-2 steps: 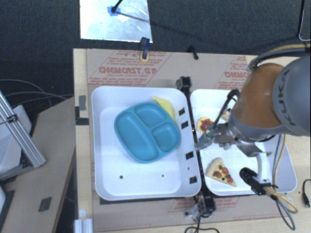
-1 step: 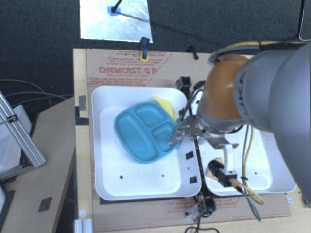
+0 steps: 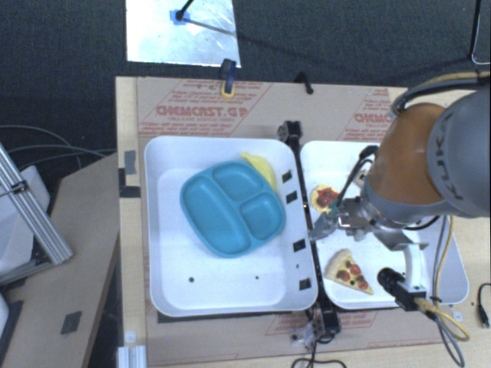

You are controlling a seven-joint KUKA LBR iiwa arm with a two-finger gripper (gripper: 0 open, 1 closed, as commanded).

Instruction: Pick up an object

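Observation:
In the right bin (image 3: 457, 280) a toy pizza slice (image 3: 349, 271) lies near the front left corner. A small red and yellow round piece (image 3: 325, 198) sits further back by the bin's left wall. My gripper (image 3: 325, 225) hangs low between these two, close to the divider between the bins. The grey arm with its orange band (image 3: 406, 159) covers much of the right bin's middle and back. In the left bin (image 3: 169, 282) a blue divided plate (image 3: 232, 207) lies flat, with a yellow banana-like piece (image 3: 261, 167) tucked behind its far edge.
Black clips line the divider (image 3: 298, 205) between the two bins. The bins rest on a cardboard sheet (image 3: 199, 110) on the bench. A yellow cable (image 3: 445, 320) trails at the front right.

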